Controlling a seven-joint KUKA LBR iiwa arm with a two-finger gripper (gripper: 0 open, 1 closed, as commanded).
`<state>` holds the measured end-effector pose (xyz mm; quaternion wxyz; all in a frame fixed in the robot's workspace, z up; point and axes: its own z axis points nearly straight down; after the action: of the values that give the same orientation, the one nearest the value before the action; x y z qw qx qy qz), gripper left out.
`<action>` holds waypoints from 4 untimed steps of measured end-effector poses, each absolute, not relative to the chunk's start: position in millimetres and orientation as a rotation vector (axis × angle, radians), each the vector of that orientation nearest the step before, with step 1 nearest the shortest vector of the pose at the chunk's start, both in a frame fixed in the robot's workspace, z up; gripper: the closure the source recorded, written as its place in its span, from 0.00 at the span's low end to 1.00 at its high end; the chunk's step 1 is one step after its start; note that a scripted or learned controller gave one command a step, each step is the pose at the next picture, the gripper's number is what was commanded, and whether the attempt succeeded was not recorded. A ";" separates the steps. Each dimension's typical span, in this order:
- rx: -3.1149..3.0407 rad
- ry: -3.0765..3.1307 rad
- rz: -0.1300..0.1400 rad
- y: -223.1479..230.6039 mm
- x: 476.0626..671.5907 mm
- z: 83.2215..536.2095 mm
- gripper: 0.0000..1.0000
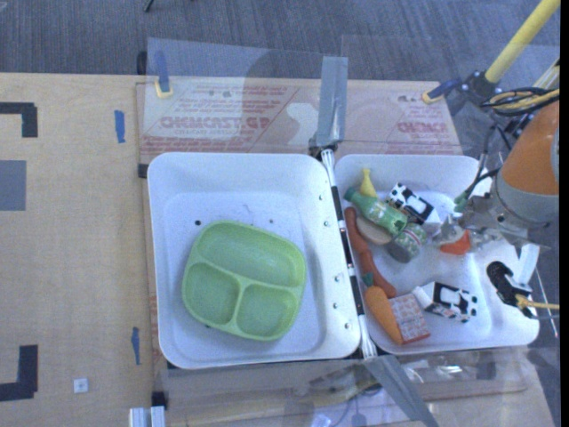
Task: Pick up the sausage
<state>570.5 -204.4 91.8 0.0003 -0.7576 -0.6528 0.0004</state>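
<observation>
Lying slim, reddish-brown sausage point(363, 250)

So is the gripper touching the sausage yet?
Apart. The camera view shows the gripper at the bin's right side, with clutter between it and the sausage by the left wall.

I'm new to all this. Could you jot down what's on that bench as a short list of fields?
left bin: shallow white bin holding a light green three-compartment plate
right bin: shallow white bin crowded with toy food
sausage: long reddish-brown sausage lying along that bin's left wall, untouched
nearby: orange carrot, green bottle, two black-and-white cow figures
arm: grey arm with orange band, over the right bin's right side
</observation>
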 end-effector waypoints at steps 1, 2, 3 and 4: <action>-2.377 -2.055 0.002 -203.6 571.5 101.9 1.00; -2.377 -2.060 0.003 -203.0 572.4 112.0 1.00; -2.376 -2.060 0.003 -202.7 572.4 112.0 0.00; -2.837 -1.329 -0.021 -199.5 586.8 88.3 0.00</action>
<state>586.8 -199.5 88.3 0.0044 -0.9055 -0.4242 -0.0068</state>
